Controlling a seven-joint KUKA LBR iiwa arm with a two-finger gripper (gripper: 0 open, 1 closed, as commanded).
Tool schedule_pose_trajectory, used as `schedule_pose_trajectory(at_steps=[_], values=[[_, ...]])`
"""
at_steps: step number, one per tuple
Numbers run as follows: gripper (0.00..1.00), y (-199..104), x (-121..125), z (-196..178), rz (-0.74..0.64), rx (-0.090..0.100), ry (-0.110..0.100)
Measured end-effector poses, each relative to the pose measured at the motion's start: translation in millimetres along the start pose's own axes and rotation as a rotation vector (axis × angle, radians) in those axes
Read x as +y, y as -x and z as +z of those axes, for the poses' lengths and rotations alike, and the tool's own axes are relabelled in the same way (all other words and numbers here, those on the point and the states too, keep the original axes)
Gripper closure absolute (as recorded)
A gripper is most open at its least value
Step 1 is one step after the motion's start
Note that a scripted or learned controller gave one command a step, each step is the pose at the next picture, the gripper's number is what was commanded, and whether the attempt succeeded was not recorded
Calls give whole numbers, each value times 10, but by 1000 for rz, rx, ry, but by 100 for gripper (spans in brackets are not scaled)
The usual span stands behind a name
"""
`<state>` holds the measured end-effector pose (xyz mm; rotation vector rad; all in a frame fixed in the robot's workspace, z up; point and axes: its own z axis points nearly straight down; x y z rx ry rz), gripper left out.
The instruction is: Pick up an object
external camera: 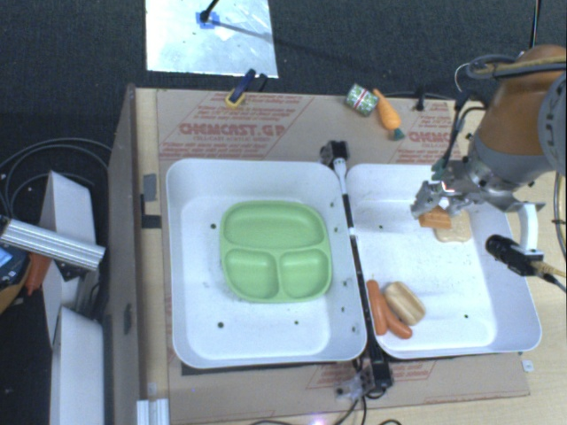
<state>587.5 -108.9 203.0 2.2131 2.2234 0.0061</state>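
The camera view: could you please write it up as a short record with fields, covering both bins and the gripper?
left bin: holds a green divided plate
right bin: hot dog toy near the front; orange and tan toy food near the back
gripper: low over the orange and tan toy food
outside bins: toy carrot and small can on the cardboard behind
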Motion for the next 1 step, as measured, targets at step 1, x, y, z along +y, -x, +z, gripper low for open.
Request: schedule_pose_trajectory(at_steps=[1], values=[[100, -555, 142, -49, 0, 1, -3]])
